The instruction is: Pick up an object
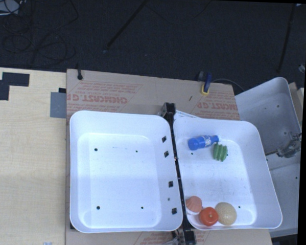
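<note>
The right bin [231,182] holds several objects. A blue bottle [202,142] lies on its side near the bin's far edge, and a small green ridged piece [220,152] sits just to its right. In the near corner three round things cluster together: a pale pink ball [193,203], a red tomato-like ball [208,216] and a beige ball [226,213], each touching or nearly touching its neighbour.
The left bin [119,176] stands beside the right one, joined by black clips [171,161] along the shared edge. Both rest on a cardboard sheet [144,96]. A grey metal plate [269,107] rises at the right. A blue and yellow clamp [207,82] sits at the cardboard's far edge.
</note>
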